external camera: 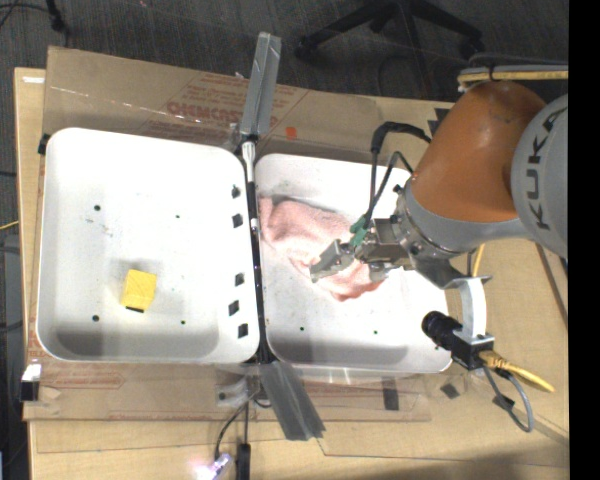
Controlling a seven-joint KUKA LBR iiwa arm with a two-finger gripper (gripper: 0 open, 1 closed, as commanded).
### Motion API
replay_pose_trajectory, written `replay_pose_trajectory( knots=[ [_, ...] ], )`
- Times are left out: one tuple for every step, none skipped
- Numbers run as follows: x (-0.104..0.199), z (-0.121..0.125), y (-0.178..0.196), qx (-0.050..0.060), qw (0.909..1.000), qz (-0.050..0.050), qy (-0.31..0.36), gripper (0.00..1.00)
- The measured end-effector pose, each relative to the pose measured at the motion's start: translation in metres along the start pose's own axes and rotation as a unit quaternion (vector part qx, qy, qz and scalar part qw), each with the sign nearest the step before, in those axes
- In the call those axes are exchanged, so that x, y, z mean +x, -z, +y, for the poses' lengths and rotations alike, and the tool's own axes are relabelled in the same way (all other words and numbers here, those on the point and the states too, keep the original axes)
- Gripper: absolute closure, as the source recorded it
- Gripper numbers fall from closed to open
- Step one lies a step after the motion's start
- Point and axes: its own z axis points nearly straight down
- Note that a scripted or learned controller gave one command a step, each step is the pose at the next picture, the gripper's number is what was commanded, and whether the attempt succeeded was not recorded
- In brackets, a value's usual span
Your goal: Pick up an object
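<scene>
My gripper (332, 261) hangs low over the pink cloth (302, 226) crumpled in the right bin (400, 353) — my likeliest pick, since it lies right beneath me — though I cannot tell its state, and the yellow block (139, 290) sits in the left bin (70, 168).

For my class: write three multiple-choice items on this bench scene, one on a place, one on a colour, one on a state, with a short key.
1. Where does the yellow block lie?
A. left bin
B. right bin
C. on the cardboard

2. What colour is the cloth in the right bin?
A. blue
B. pink
C. green

3. How does the gripper stand?
A. over the cloth
B. over the left bin
C. off the bench

Key: 1 A, the block rests on the left bin floor. 2 B, the crumpled cloth is pale pink. 3 A, the gripper is right above the cloth.
</scene>
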Motion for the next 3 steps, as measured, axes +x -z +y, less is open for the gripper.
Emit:
replay_pose_trajectory(
  knots=[
    [-0.045, 0.039, -0.078, 0.000, 0.9998, 0.000, 0.022, 0.00],
    [-0.093, 0.080, -0.182, -0.002, 0.9995, 0.000, -0.031, 0.00],
    [-0.072, 0.104, -0.181, -0.002, 0.9976, 0.000, -0.068, 0.00]
  ],
)
